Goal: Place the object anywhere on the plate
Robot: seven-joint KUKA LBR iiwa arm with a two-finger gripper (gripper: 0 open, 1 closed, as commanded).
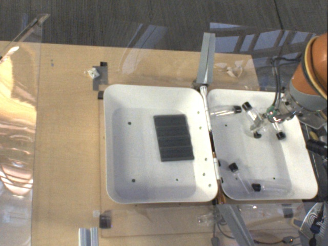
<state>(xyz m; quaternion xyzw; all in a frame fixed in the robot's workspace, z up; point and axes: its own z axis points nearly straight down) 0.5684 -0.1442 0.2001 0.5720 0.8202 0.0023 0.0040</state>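
Camera view: two white bins on the desk [61,137]. Left bin [118,183] holds one dark ribbed plate [173,137]. Right bin [302,181] holds several clear, black-capped objects [233,166]. Claw [264,121] hovers there; its grip I can't tell.

No text, label, brand, number or sign can be read anywhere.

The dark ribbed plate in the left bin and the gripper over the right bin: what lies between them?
In the camera view, between the plate and the gripper lie bare white bin floor, the two bins' adjoining rims, and a clear black-capped tube.
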